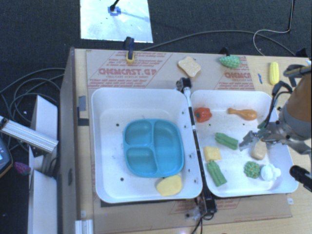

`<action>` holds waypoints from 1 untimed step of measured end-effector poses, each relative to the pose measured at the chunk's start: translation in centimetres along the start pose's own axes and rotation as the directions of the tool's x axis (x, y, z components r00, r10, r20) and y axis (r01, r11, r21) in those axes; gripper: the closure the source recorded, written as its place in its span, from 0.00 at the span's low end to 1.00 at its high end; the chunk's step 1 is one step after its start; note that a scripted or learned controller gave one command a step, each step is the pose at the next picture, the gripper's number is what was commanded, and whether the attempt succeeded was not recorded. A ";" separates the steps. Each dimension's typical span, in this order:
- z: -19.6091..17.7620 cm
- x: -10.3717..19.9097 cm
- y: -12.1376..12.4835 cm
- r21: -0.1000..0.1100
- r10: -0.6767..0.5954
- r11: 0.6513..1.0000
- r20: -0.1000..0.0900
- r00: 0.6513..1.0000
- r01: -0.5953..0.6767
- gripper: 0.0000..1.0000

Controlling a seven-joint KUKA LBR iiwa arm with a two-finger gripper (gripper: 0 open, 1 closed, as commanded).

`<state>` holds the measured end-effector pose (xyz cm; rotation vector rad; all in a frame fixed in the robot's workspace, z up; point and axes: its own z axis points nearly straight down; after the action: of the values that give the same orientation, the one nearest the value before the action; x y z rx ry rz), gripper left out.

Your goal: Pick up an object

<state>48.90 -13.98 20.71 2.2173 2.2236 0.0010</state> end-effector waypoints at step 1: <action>4.7 4.2 4.9 0.001 -0.001 1.000 -0.001 1.000 0.001 0.00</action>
<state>53.76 -9.74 16.04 2.2175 2.2249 0.0013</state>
